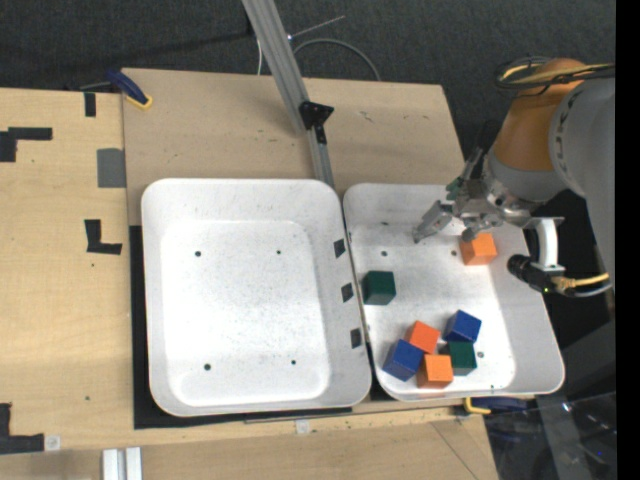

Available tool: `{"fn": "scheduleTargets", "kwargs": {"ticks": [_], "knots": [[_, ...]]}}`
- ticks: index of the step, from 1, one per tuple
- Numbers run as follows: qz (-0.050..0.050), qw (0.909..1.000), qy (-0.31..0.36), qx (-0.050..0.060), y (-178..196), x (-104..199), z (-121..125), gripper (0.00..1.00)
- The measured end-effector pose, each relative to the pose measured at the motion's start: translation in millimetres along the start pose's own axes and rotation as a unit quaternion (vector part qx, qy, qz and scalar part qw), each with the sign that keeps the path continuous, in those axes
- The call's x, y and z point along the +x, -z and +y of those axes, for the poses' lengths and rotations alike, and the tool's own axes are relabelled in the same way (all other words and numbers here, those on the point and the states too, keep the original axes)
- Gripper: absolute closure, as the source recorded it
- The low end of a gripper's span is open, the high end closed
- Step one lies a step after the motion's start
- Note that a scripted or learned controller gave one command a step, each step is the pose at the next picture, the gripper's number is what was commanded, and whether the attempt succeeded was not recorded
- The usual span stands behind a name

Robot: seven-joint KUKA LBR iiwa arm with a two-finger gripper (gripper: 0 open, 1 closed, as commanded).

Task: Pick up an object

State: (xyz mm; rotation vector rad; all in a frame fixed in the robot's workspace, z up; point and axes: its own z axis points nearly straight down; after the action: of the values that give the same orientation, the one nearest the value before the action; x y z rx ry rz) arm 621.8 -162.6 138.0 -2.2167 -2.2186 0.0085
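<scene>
My gripper point(445, 232) hangs over the far part of the right bin point(530, 368), with its fingers spread apart and nothing between them. One finger point(428, 225) points left and down toward the bin floor. An orange cube point(478, 248) lies just below and right of the other finger, beside it rather than in the gap. A dark green cube point(378, 287) sits alone near the bin's left wall. At the bin's near end a cluster holds two blue cubes point(464, 325) point(403, 359), two orange cubes point(423, 336) point(436, 370) and a green cube point(461, 356).
The left bin point(160, 268) lies beside the right one. A metal pole point(285, 63) slants down to the gap between the bins. A black cable loop point(545, 273) hangs off the arm past the right bin's rim.
</scene>
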Motion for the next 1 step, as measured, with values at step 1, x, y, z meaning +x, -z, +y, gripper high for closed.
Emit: {"fn": "scheduleTargets", "kwargs": {"ticks": [1], "knots": [[0.0, 1.0, 0.0, -0.001, -49.7, 1.0, -1.0, 0.0]]}}
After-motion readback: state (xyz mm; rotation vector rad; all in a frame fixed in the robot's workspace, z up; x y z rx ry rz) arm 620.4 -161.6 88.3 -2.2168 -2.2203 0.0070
